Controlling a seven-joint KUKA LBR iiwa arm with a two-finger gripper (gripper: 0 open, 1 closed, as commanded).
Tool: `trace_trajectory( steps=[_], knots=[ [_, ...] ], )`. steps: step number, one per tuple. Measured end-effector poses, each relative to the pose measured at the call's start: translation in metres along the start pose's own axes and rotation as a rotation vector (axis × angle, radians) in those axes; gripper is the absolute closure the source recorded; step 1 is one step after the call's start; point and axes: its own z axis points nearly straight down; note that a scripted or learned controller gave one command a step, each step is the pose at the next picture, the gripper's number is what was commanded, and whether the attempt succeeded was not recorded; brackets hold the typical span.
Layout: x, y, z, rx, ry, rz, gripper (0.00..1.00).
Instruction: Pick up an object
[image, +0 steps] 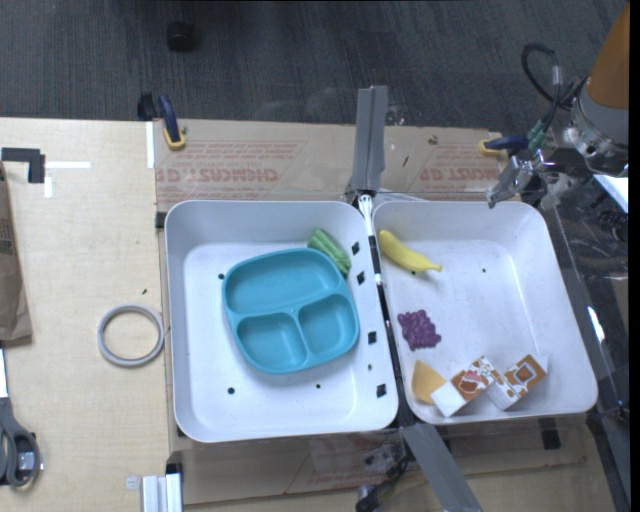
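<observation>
My gripper hangs above the back rim of the right bin, near its far right corner. Its fingers are spread open with nothing between them. In that bin lie a yellow banana at the back left, a bunch of purple grapes in the middle, and an orange wedge at the front. Beside the wedge are two small orange-and-white cartons. All of these lie well below and to the left of the gripper.
The left bin holds a blue divided plate and a green pod-like piece by its back right corner. On the bench to the left lie a tape ring and scissors. A metal divider post stands between the bins.
</observation>
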Motion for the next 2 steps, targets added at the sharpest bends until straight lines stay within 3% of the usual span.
trace_trajectory(
  steps=[1,2],
  knots=[
    [0.044,-0.008,0.069,0.003,0.000,0.416,0.00],
    [0.055,-0.014,0.130,0.002,0.000,0.418,0.00]
  ],
)
